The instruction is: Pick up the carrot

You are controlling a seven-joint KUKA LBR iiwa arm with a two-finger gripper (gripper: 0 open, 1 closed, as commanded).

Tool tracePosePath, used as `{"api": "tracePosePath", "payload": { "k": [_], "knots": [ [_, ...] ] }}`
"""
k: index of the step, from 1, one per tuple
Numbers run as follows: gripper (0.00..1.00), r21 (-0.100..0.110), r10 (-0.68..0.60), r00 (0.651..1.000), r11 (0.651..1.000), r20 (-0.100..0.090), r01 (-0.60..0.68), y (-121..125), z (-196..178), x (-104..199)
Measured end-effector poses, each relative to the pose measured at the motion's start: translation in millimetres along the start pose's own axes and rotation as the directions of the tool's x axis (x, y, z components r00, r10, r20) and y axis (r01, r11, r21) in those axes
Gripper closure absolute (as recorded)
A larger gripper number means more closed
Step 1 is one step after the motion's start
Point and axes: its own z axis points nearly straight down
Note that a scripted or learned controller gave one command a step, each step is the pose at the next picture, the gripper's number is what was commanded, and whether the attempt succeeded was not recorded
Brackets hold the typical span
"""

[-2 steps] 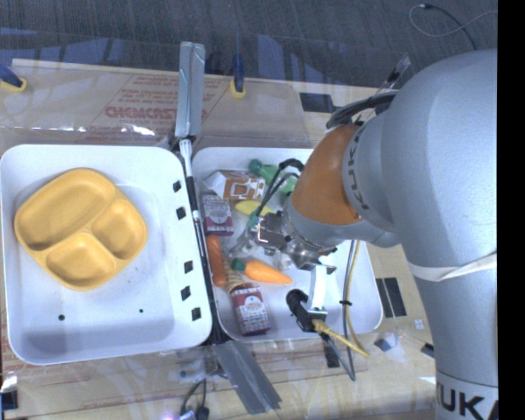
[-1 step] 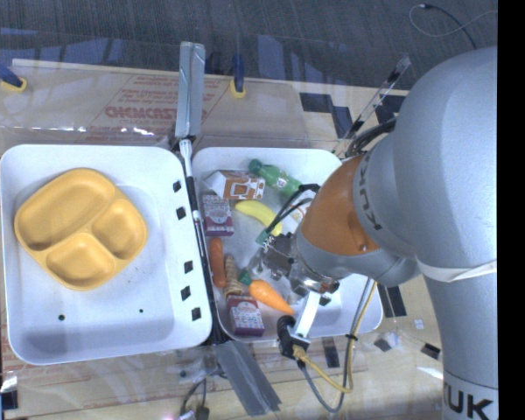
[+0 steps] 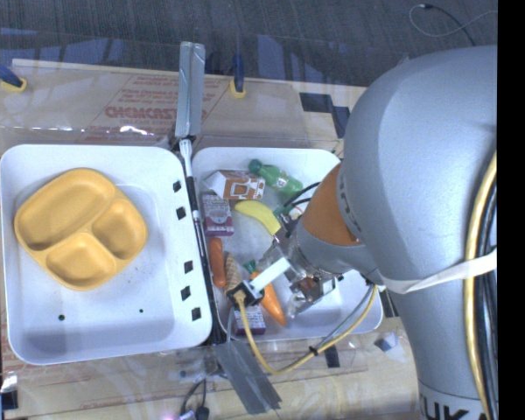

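Across the desk two shallow white bins sit side by side. Low in the right bin lies what I take for the carrot, bright orange and tapered, partly under the robot's wrist. The pincer hangs just beside it, to its upper right, probably lowered there for a grasp; whether it is apart or together I cannot tell. Clutter crowds the carrot: a banana above and a reddish stick along the bin's left wall. A yellow plate rests in the left bin, well apart.
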Motion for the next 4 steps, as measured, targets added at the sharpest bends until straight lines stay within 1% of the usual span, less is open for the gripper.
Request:
{"api": "tracePosePath", "payload": {
  "k": [1,2,3,4],
  "knots": [
    [1.0,0.005,-0.009,1.0,1.0,0.003,0.009,-1.4,-8.6,-0.2],
    [1.0,0.0,0.139,0.99,0.99,-0.001,-0.139,6.4,-139.8,54.5],
    [0.0,0.001,0.139,0.99,0.99,0.001,-0.139,6.3,-139.0,54.0],
    [0.0,0.002,0.088,0.996,0.996,0.003,-0.088,27.2,-117.1,-18.5]
  ]
}}
